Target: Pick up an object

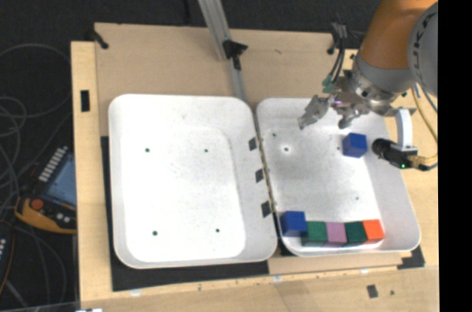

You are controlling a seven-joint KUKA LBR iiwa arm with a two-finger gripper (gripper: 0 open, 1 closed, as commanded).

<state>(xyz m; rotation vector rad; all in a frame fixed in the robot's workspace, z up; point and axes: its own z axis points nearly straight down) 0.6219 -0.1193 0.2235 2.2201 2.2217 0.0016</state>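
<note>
The right bin (324,178) holds several small cubes. A blue cube (355,145) lies alone near its far right side. Along the front wall sit a second blue cube (293,222), a green cube (316,231), a lilac cube (336,232), a dark green cube (355,231) and an orange cube (373,230). My gripper (327,118) hangs over the far part of this bin, up and to the left of the lone blue cube. It is open, its fingers spread with nothing between them.
The left bin (184,178) lies beside the right one, a low ridge (262,170) between them. A slanted metal pole (214,8) rises from behind the bins. Cables and a hand-held pendant (44,207) lie off the bench's left.
</note>
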